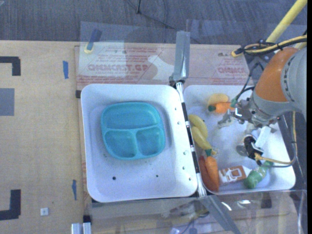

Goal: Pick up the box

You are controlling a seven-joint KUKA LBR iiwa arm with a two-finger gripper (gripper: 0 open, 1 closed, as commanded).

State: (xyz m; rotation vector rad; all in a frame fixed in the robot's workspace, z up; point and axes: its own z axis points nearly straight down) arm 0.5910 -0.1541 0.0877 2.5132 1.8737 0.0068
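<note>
The box [233, 173] is small, orange and white, and lies flat near the front edge of the right bin [287, 177]. It sits between a carrot [210, 171] on its left and a green item [253, 178] on its right. My gripper [234, 136] hovers over the middle of the right bin, a little behind the box and apart from it. It is open, with nothing between its fingers. The arm with its orange band [272, 82] comes in from the right.
A banana [199, 130] lies along the right bin's left wall, and a yellow and orange toy food item [219, 103] sits at the back. The left bin [92, 101] holds a blue divided plate [132, 129]. A cable loops beside the gripper.
</note>
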